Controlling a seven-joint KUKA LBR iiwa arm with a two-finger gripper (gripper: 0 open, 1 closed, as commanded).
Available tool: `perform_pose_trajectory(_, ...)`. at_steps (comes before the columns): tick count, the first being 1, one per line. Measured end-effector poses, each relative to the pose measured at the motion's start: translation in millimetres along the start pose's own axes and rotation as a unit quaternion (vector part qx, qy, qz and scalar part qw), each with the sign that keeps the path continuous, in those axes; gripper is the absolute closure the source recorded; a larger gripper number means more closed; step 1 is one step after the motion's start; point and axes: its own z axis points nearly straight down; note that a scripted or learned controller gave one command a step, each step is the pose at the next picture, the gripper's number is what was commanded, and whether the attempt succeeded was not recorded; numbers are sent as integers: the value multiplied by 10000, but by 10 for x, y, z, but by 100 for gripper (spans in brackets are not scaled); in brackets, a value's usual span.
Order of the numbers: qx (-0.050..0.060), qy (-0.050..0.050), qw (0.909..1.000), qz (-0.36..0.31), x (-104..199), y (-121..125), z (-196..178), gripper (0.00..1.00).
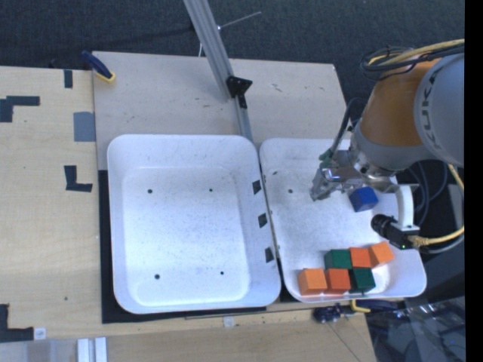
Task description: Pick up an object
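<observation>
The gripper [326, 185] is hanging low over the right bin [290, 225], fingers reaching toward the bin's middle; I cannot tell how wide they are standing. The arm [411, 111] is leaning in from the right. A blue block [363, 198] is sitting just beside the gripper, squarish. Orange and green blocks [346, 270] are crowding the near rim. The left bin [181, 225] is lying alongside.

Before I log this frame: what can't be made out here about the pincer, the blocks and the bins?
- Pincer, camera view: small, blurred metal cluster; whether it is open or shut cannot be told.
- Blue block: the wrist overlaps its upper edge; whether it touches the pincer is unclear.
- Cluster of orange and green blocks: packed tight; exact count unclear.
- Right bin: far right rim hidden by the arm.
</observation>
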Motion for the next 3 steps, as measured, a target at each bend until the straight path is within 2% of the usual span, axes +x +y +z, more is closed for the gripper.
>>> perform_pose_trajectory(1,6,-3,10000,0,507,-60,72,100)
perform_pose_trajectory(2,3,2,10000,-7,1039,-215,-52,100)
perform_pose_trajectory(3,1,-1,10000,-14,1643,-267,-167,100)
